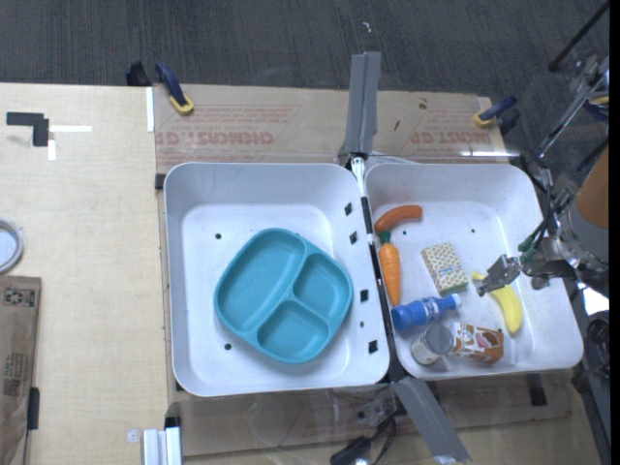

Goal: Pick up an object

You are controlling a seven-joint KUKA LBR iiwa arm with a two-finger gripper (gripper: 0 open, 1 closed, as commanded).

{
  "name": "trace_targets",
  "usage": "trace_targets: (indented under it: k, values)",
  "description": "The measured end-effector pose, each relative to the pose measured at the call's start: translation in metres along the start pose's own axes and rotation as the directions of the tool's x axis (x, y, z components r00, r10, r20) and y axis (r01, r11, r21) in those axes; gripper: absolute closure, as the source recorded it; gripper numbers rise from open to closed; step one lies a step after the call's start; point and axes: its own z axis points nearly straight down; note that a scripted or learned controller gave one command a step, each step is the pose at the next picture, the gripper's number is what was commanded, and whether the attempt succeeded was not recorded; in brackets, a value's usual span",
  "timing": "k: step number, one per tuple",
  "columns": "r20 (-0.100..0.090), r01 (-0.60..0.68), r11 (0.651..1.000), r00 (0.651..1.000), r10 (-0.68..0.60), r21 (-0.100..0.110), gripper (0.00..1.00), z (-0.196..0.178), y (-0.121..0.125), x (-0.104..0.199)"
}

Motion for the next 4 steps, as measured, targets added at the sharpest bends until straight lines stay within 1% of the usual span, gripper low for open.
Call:
trace_targets:
  k: [1, 2, 3, 4]
  values:
    - [0.001, 0.015, 1.0, 1.0, -0.015, -0.001, 0.0, 0.1, 0.019, 0.01]
    - [0.016, -0.004, 1.0, 1.0, 0.004, -0.019, 0.0, 0.104, 0.007, 0.024]
    - [0.001, -0.204, 0.979, 0.979, 0.204, 0.001, 0.0, 0.109, 0.052, 0.045]
    - [0.002, -0.203, 0.979, 0.979, 0.203, 0.003, 1.0, 0.101, 0.051, 0.044]
